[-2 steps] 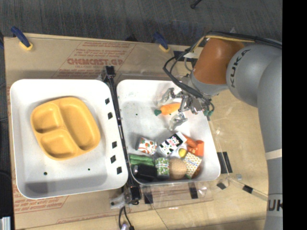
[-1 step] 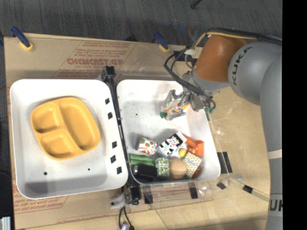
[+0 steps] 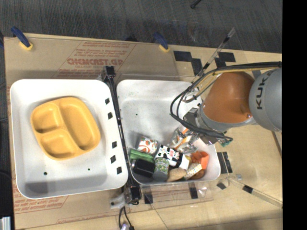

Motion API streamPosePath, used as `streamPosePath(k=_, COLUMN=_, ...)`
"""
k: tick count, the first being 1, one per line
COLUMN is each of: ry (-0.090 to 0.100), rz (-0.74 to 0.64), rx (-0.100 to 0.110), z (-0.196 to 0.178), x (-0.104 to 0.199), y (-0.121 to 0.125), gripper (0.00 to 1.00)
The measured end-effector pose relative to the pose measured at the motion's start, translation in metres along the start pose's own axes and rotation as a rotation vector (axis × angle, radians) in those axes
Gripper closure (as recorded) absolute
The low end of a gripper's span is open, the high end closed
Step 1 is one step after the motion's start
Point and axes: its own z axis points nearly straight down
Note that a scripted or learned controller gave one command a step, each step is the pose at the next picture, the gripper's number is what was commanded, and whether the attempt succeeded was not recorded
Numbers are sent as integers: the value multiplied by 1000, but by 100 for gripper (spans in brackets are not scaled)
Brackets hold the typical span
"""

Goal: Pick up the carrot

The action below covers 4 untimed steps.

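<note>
hovering gripper [image 3: 184, 139] over right bin [image 3: 144, 99] clutter, finger state unclear; next, descend onto carrot [image 3: 203, 159] by near corner.

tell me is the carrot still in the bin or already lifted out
In the bin. The carrot lies among the clutter at the right bin's near end, beside the gripper, not visibly between its fingers.

Smooth white plastic bins [image 3: 29, 176], glossy yellow plastic tray [image 3: 64, 127], matt cardboard underlay [image 3: 86, 56]

Arm [image 3: 268, 99] enters from right — orange band above wrist; gripper [image 3: 184, 139] lowered, pointing down-left, cables looped above.
</note>
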Motion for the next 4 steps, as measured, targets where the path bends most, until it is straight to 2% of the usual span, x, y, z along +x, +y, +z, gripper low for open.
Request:
streamPosePath(k=1, ry=-6, rz=-129, rx=5, z=-2, x=25, y=21, gripper=100)
streamPosePath(k=2, ry=-5, rz=-643, rx=8, z=-2, x=29, y=23, gripper=100)
streamPosePath(k=3, ry=-4, rz=-1261, rx=-1, z=0, x=7, y=9, gripper=100)
streamPosePath(k=4, ry=0, rz=-809, rx=1, z=-77, x=13, y=39, gripper=100)
